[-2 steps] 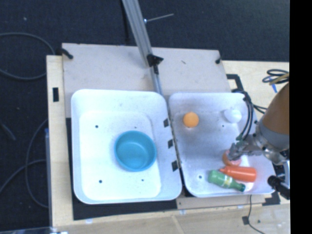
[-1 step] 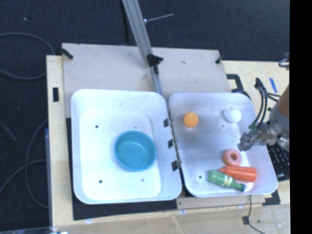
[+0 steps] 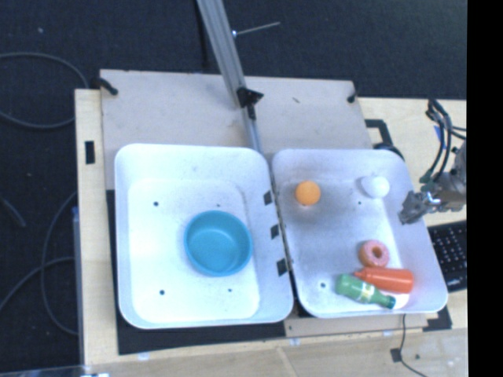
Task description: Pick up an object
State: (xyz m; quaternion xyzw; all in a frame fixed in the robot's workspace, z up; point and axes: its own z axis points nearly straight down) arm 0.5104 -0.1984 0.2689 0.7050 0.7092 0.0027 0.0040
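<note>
The right bin [image 3: 330,234] holds an orange ball [image 3: 307,193] near its upper left and a white ball [image 3: 375,185] near its upper right. A pink ring donut [image 3: 374,253], an orange carrot-like piece [image 3: 387,278] and a green bottle [image 3: 364,290] lie together at its lower right. In the middle of the left bin [image 3: 157,203] sits a blue bowl [image 3: 218,243]. My gripper [image 3: 415,208] hangs at the right bin's right rim, beside the white ball and above the donut, with nothing seen between its fingers.
A slanted metal pole [image 3: 224,45] rises from the back of the bench between the bins. A dark keyboard [image 3: 449,254] lies at the right edge. Cables [image 3: 440,144] hang by the arm at the right.
</note>
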